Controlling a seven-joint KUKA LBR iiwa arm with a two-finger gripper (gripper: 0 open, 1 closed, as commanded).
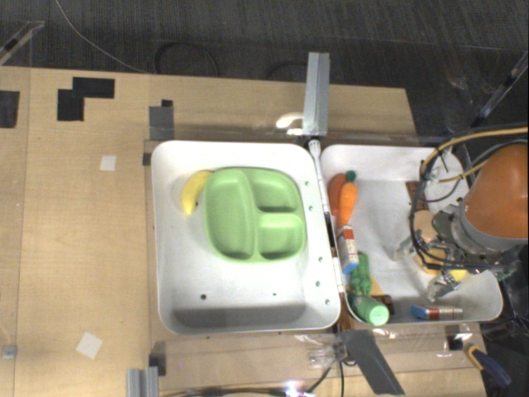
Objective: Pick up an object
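Arm: the grey arm with its orange band [500,190] reaches into the right bin [388,197] from 3 o'clock, with cables looped around the wrist.
Gripper: the gripper [442,286] is low over the bin's 4 o'clock corner; how far it is open cannot be told, and nothing can be seen in its hold.
Right bin contents: a carrot [345,199] lies along the 9 o'clock wall; below it a small bottle [349,246]; at 7 o'clock a green toy [366,294]; at 5 o'clock a marker-like stick [436,311], just beside the gripper.
In the way: the wrist and cables cover the bin's 3 o'clock side; a yellow bit [457,276] peeks out by the gripper, too hidden to name.
Left bin: the left bin [240,304] holds a green divided tray [252,213], upside toward 12 o'clock, with a banana [193,191] touching its 9 o'clock edge.
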